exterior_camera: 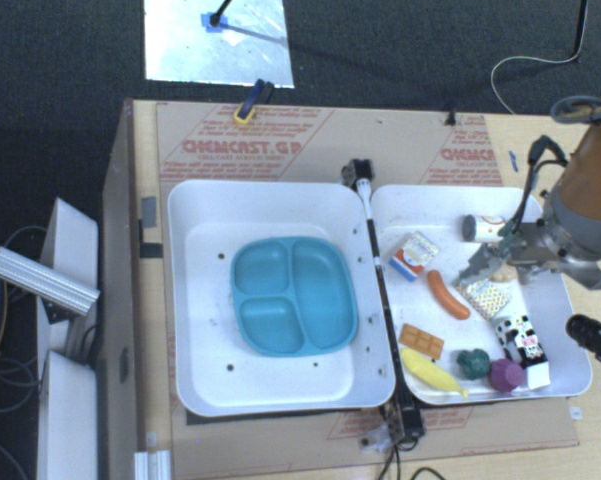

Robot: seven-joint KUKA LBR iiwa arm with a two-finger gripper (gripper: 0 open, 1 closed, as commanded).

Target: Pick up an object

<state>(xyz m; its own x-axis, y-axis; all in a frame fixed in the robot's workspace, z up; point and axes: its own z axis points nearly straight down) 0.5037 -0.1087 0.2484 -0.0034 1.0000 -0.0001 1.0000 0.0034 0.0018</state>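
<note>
Sausage [448, 294] lies just left of the hand [483, 265]; its grip state unclear.

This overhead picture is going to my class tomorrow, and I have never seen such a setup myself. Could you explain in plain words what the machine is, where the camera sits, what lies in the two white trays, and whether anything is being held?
The camera is fixed above a bench and looks down at a slant. The machine is a robot arm, grey with an orange band, reaching in from the right. Its gripper hangs low over the right bin; whether it grasps anything is too unclear to tell.

The left bin holds a blue divided plate. The right bin holds small toys: an orange sausage, a yellow banana, a brown cracker, a green lump, a purple ball, a black-and-white carton and a small red, white and blue box.

The job is simply to pick up an object.
</note>
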